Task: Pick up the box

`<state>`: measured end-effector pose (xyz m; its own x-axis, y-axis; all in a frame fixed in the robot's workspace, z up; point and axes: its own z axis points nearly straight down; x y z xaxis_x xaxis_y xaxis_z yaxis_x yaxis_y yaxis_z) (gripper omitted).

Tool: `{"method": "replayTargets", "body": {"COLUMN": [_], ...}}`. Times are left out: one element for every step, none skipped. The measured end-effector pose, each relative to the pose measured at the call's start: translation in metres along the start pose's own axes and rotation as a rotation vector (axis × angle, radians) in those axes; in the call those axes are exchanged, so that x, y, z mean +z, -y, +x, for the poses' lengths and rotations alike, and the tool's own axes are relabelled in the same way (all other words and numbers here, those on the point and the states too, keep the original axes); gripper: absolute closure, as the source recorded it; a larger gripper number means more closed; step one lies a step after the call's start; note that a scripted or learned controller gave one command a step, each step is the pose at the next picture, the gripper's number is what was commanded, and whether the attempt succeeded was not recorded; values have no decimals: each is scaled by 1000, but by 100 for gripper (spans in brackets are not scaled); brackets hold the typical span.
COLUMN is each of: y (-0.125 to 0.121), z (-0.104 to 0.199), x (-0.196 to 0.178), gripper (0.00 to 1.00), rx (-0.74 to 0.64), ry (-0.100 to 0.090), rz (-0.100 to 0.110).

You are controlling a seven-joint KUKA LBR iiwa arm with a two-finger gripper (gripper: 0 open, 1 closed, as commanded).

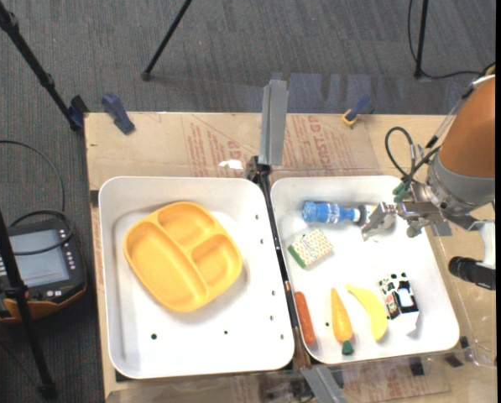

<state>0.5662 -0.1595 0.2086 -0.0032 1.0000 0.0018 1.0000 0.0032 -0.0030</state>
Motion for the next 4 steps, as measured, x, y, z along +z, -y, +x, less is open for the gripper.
{"method": "replayTargets", "body": {"y": [-29, -1, -55, -76], "z": [21, 72, 50, 75], "x": [106, 113, 113, 113], "gripper": [0, 0, 0, 0], "rx": [-187, 145, 155, -36], "ry": [1, 2, 0, 3], "rz": [-3, -18, -17, -13]}}
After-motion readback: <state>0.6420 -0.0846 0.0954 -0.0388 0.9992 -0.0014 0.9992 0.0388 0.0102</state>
